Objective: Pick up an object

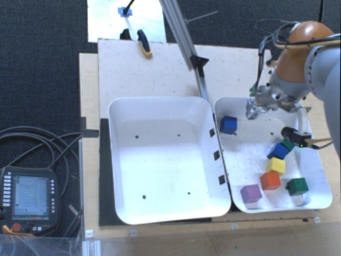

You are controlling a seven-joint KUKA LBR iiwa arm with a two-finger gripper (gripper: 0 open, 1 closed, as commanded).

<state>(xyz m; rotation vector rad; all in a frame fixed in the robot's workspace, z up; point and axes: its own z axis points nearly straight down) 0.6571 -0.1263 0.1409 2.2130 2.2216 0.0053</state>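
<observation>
While the arm reaches in from the right, the scene sorts by size as follows.

Bench: pale board (160, 68) on dark carpet, bearing two shallow white bins side by side.
Left bin: the larger tray (120, 116), white, a few dark specks on its floor.
Right bin: the smaller tray (234, 103), its left wall touching the left bin's right wall; holds all the blocks.
Arm: grey (325, 68) with an orange band (301, 41) above the wrist, cables looped beside it, poised over the right bin's far right corner.
Pole: slanted metal rail (178, 28) running from the top edge down to the seam between the bins.
Pendant: grey handheld screen unit (29, 199) with black cables, on the floor left of the bench.
Gripper: metal, pointing down (254, 111) over the far end of the right bin; whether the fingers are open or closed cannot be told, and no block shows between them.
Clamp: blue and yellow handle (144, 42) at the bench's far edge.
Lone blue block: (229, 125) near the right bin's left wall, left of and just below the gripper, apart from it.
Purple block: (251, 193) at the near edge of the right bin.
Red block: (270, 180) just right of the purple one, touching the yellow.
Yellow block: (276, 165) between the red and the second blue.
Second blue block: (278, 151) just above the yellow, next to a dark green one (288, 144).
Green block: (297, 186) at the right bin's near right corner.
</observation>
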